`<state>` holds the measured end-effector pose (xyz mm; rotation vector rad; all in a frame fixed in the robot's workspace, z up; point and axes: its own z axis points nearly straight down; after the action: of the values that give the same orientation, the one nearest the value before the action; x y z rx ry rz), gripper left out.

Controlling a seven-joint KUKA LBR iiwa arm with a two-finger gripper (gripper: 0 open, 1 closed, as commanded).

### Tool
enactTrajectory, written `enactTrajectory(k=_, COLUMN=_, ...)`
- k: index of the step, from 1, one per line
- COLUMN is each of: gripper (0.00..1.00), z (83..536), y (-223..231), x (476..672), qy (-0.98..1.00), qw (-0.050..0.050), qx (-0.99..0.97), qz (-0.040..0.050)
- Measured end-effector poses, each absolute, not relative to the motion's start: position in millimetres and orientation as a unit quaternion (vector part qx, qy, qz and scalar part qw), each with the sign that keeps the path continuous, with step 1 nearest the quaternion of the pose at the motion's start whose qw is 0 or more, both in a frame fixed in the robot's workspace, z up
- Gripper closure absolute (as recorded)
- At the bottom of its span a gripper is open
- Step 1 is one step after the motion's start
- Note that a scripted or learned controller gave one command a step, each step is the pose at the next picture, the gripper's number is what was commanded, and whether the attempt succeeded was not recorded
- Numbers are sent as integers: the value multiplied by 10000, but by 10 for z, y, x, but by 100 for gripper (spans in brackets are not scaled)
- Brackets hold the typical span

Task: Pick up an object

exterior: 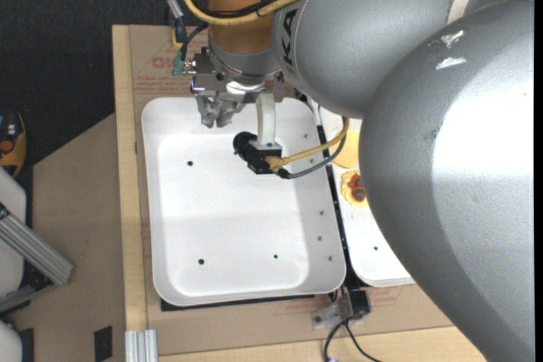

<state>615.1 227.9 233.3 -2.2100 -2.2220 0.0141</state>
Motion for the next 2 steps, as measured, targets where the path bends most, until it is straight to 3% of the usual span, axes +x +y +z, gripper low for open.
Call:
enactTrajectory(k=1, gripper=100, z=3114, y=1728, x=6440, qy=-7056, qw=-31, qx=-7086, qz=-33)
enactTrajectory(k=2, gripper=100, z=2332, y=2273, x=6652, qy=-7085, qw=25, qx=-7057, qz=27)
